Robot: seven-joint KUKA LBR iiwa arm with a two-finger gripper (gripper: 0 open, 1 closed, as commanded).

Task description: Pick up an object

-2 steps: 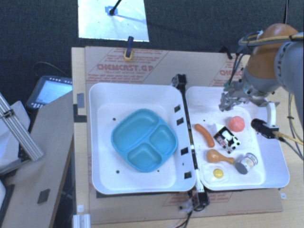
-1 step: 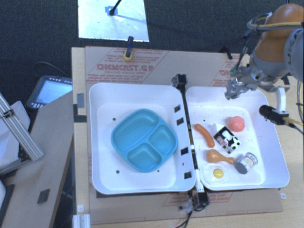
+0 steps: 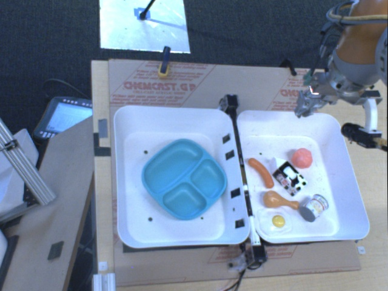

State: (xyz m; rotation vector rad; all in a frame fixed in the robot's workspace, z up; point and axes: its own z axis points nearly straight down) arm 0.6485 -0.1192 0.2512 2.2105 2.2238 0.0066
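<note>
white plastic, two shallow bins side by side: the left bin point(image 3: 127, 162) bears a blue divided plate point(image 3: 183, 179), the right bin point(image 3: 345, 162) holds the small things to pick. the grey arm with its orange band point(image 3: 362, 26) reaches in at the upper right, and its gripper point(image 3: 305, 108) hangs over the right bin's far rim, holding nothing; whether its fingers are spread i cannot tell. every candidate lies nearer the camera and a little left or right of it. the orange sausage point(image 3: 260, 171) runs slantwise from upper left to lower right. nearest the gripper sits the pink ball point(image 3: 302, 157), then the black-and-white block point(image 3: 288, 179), the tin can point(image 3: 314, 207), the toy fried egg point(image 3: 278, 221).
</note>
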